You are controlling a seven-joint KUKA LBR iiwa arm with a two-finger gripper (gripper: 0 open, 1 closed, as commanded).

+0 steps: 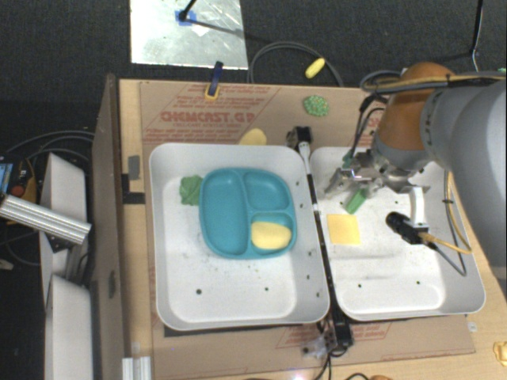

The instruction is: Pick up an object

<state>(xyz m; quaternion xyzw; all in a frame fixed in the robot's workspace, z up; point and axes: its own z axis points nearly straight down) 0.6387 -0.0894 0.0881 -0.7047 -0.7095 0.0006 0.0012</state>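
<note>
Pincer (353, 185) is low over the far-left corner of the right bin (444, 291), with the wrist angled in from the right. Can't tell if it is spread or pressed together. The green piece (354, 203) sits right at its tip, so it is likely the target, but a grip is not confirmed. The yellow square (344, 229) lies flat just beside it, probably too thin for an easy pick. The left bin (170, 291) holds a teal divided plate (230, 212) with a yellow lump (271, 234) in its small compartment and a green leafy bit (190, 188) at its left rim. These are well apart from the arm and likely out of play. On the table (198, 117) a green round bit (316, 105) lies outside the bins.
</note>
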